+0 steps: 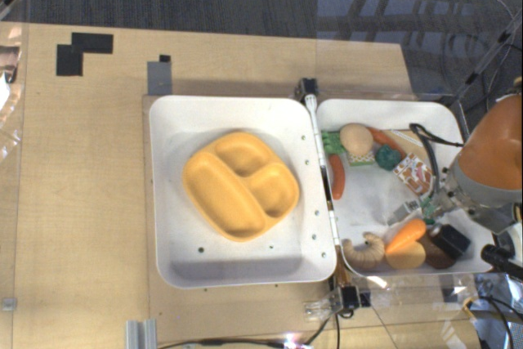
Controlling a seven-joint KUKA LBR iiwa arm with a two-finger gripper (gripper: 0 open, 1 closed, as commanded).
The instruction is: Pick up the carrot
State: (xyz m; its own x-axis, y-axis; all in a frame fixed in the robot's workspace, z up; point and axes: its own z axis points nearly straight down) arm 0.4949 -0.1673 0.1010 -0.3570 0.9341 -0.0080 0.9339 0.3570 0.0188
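The carrot (405,238), an orange cone, lies near the front of the right bin (372,196), pointing left toward a brown ridged piece (365,251). Its thick end touches or sits just under my gripper (413,215), which reaches in from the right, low over the bin floor. I cannot make out whether the carrot is gripped. A second thin orange piece (382,137) with a green end (386,158) lies at the back of the same bin.
The right bin also holds a beige egg-shaped item (356,140), a green piece (332,145), a red sausage shape (336,176), a printed packet (413,173) and a tan bread roll (407,257). A yellow divided plate (239,184) fills the left bin (167,200).
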